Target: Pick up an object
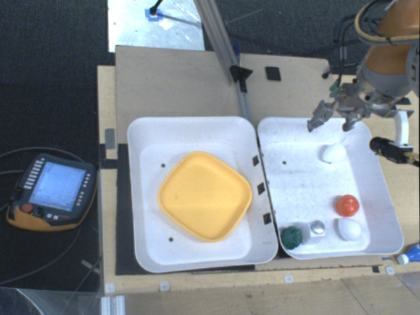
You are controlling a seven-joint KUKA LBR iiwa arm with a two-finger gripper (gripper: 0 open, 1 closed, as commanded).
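Nearest the front edge of the counter [197, 90], in the right bin [387, 238], a row of small items lies along the near wall. A dark green ball [292, 236] with a rough, fuzzy look sits in the near-left corner. Just beside it to the right is a small grey metallic piece [317, 228], rounded and shiny. Next to that comes a white egg-shaped object [348, 229], smooth and pale against the bin floor. Slightly behind the egg shape sits an orange-red ball [347, 205], bright, round and glossy, close to the egg shape; whether the two touch cannot be told.

Left bin [141, 241]: one yellow plate [205, 195], squarish with rounded corners and a raised rim, turned cornerwise, lying flat at the bin's middle.

Further back in the right bin, a second white object [333, 153], rounded and lumpy, lies alone toward the far right, well apart from the near row.

Beyond it, the gripper [334, 120] hangs over the far edge of the right bin, above and behind that white lump and not touching it. Its jaws are spread, two dark fingers [317, 118] splayed apart with nothing between them. The grey arm with its orange band [394, 21] rises to the far right.

Off the counter to the left, on the dark floor [46, 77], lies a handheld control pendant [52, 190] with a lit screen and orange casing.
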